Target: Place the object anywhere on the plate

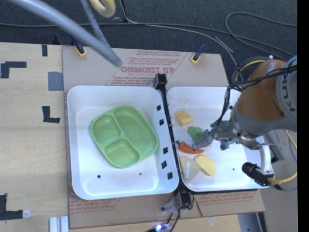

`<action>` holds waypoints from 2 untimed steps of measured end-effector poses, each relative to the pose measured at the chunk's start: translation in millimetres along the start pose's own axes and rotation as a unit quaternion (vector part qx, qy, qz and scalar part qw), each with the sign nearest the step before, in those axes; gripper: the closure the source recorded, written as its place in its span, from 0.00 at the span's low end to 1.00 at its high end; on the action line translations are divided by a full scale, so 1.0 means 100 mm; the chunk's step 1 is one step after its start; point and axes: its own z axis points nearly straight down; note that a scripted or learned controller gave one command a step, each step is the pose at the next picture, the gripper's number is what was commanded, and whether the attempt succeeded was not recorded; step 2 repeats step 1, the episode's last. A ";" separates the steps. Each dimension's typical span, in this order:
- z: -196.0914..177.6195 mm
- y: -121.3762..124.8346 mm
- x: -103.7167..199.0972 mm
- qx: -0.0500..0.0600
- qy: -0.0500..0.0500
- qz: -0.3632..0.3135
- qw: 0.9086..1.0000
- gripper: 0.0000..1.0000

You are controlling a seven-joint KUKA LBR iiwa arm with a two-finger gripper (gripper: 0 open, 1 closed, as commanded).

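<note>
The claw [202, 140] sits low in the right bin [219, 178], at the centre-right of the frame, right over a green toy [194, 131] and an orange piece [190, 149]; whether it is released or clenched cannot be told. A yellow block [183, 118] lies above them, a yellow slice [206, 165] below. The green plate [124, 135] rests in the left bin [82, 178].

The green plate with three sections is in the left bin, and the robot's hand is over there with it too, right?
Not quite. The green three-section plastic plate does lie in the left white bin, but the hand is over the right white bin, down among the toy food beside the small green piece and the orange carrot-shaped piece. The camera view shows this.
</note>
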 end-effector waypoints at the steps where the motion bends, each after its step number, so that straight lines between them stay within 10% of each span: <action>1: -0.04 0.03 0.00 -0.005 -0.001 -0.001 1.000 0.00; 2: -0.04 0.03 0.00 -0.005 -0.001 -0.001 1.000 0.00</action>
